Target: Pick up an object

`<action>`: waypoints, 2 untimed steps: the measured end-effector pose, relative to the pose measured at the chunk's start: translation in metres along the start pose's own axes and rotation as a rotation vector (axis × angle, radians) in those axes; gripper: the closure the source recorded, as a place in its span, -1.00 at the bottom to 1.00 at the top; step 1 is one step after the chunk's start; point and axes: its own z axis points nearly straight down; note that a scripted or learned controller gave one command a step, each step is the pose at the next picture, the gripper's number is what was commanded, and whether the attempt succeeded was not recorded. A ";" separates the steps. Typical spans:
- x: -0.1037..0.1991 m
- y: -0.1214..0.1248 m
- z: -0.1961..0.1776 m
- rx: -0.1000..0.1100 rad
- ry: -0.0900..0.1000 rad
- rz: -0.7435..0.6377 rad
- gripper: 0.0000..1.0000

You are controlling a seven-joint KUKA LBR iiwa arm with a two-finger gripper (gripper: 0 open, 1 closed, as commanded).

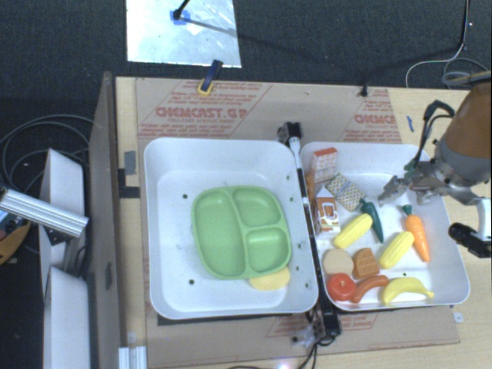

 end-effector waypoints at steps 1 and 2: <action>-0.012 -0.043 0.050 -0.008 0.007 -0.012 -1.00; 0.074 -0.090 0.067 0.009 0.007 -0.009 -1.00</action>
